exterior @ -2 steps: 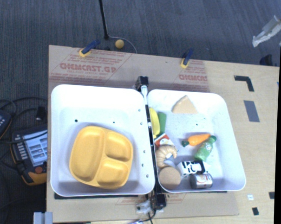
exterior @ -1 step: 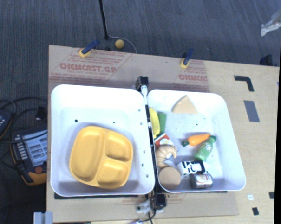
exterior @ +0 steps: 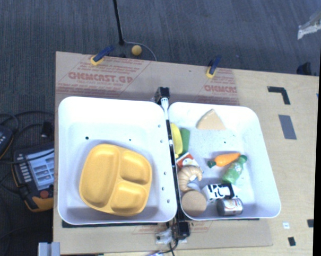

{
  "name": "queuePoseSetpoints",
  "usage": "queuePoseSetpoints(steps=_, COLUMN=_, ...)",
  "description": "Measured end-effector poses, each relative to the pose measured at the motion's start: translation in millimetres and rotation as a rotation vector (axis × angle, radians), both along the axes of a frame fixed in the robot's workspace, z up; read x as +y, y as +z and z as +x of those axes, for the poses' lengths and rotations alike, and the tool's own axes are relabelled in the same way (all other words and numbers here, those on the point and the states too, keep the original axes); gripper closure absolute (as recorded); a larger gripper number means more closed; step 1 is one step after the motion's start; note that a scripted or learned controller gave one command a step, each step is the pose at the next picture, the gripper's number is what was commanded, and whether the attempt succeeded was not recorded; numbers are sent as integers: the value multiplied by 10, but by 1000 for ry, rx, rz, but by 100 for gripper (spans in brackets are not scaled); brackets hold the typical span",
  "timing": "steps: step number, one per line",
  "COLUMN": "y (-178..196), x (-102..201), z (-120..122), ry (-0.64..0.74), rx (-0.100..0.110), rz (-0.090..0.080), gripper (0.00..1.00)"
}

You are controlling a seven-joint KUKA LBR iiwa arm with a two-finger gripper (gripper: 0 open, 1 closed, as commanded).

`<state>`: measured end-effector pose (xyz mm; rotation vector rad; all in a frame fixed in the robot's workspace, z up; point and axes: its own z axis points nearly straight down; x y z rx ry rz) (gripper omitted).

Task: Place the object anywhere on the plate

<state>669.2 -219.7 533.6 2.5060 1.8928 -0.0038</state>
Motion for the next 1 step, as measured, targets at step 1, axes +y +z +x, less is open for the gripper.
queuePoseSetpoints(steps=1, y=-4, x=22, z=-2, ry=-142, rx=1, rz=0, gripper=0)
